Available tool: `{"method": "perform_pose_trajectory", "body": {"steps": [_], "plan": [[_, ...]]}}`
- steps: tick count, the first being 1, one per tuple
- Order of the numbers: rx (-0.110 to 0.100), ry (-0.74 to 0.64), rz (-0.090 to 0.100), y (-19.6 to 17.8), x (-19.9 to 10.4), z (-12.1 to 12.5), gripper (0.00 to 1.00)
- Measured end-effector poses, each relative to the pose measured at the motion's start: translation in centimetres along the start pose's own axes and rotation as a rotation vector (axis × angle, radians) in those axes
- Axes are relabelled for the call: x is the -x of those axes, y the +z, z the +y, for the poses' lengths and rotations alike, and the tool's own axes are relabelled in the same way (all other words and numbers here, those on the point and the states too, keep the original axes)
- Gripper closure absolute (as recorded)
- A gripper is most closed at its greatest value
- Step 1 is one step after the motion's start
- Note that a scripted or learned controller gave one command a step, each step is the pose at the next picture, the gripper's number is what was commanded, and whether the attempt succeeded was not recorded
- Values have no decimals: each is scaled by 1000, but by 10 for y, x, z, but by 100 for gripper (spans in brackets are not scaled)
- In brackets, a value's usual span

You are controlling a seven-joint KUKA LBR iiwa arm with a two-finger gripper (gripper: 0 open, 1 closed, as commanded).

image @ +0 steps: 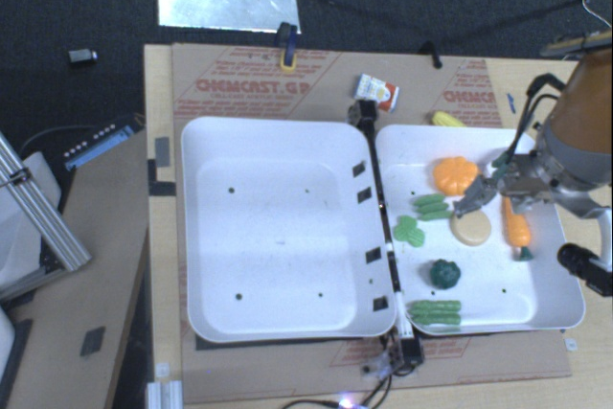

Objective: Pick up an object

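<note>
The right bin (551, 297) holds several toy foods. An orange pumpkin (454, 173) lies at the back, with a green pea pod (432, 204) and a green leafy piece (409, 231) to its front left. A beige round disc (470, 228) sits mid-bin, and an orange carrot (517, 230) lies just right of it. A dark green broccoli (444, 274) and a bunch of green beans (435, 311) lie nearer the front. My gripper (476, 197) reaches in from the right. It hangs just above the beige disc's back edge, between the pumpkin and the disc.
The left bin (278, 225) lies beside the right one, with a black divider strip (378, 206) between them. A yellow piece (446, 120) rests at the right bin's back rim. A small white and orange packet (375, 91) lies on the cardboard behind the bins.
</note>
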State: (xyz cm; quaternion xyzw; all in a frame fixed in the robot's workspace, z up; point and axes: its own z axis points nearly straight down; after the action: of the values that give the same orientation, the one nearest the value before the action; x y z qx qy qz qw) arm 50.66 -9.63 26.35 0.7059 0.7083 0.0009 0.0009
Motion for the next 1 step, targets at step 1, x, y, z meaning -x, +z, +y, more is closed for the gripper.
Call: {"method": "perform_pose_trajectory", "body": {"steps": [1], "plan": [[9, 1, -6, 184, 27, 72, 0]]}}
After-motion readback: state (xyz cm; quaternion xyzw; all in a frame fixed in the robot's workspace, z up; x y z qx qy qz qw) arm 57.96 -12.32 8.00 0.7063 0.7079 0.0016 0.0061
